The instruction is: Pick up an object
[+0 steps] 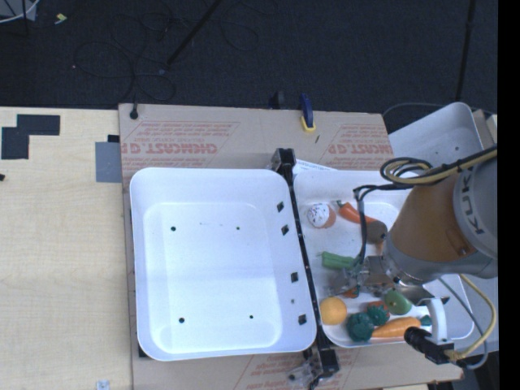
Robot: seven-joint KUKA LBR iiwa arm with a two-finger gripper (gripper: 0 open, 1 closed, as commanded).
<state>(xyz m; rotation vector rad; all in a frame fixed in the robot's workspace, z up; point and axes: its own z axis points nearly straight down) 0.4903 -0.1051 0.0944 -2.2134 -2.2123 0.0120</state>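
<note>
Cardboard bench (203,136); glossy white bins (154,258); hand (357,276) state unclear over round toys.

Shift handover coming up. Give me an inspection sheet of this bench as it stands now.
Surface: cardboard sheet on a wooden bench, bearing two white bins side by side.
Job's things: the right bin holds a white ball, an orange carrot, a green stick, a yellow ball, a dark green lump, another carrot and a green ball.
Clutter: the left bin shows small dark specks on its floor.
Grippers: the gripper sits low among the toys; nothing seen held.
Cables: black and yellow cables loop over the arm.
Surroundings: dark floor with wires behind the bench.
</note>
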